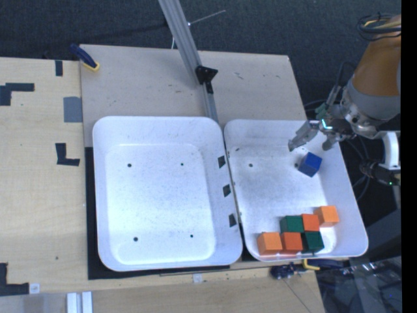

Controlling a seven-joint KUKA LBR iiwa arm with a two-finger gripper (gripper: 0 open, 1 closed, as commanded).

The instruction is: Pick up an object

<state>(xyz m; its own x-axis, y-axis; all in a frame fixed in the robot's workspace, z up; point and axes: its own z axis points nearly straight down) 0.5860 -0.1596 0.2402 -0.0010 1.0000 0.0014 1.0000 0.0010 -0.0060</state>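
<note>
The arm [378,57] runs off the right edge — its upper links unseen — and the stacked blocks [301,232] partly cover one another near the right bin's near wall.

So the worktop [254,90] is plain light wood. Two white bins sit on it side by side: the left bin [159,191] touches the right bin [293,188]. Behind the left bin, a small blue-and-yellow thing [85,57] lies near the far corner.

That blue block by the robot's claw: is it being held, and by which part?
Nothing is held. The gripper has its jaws spread open above the right bin, and the blue block lies apart just below them.
</note>
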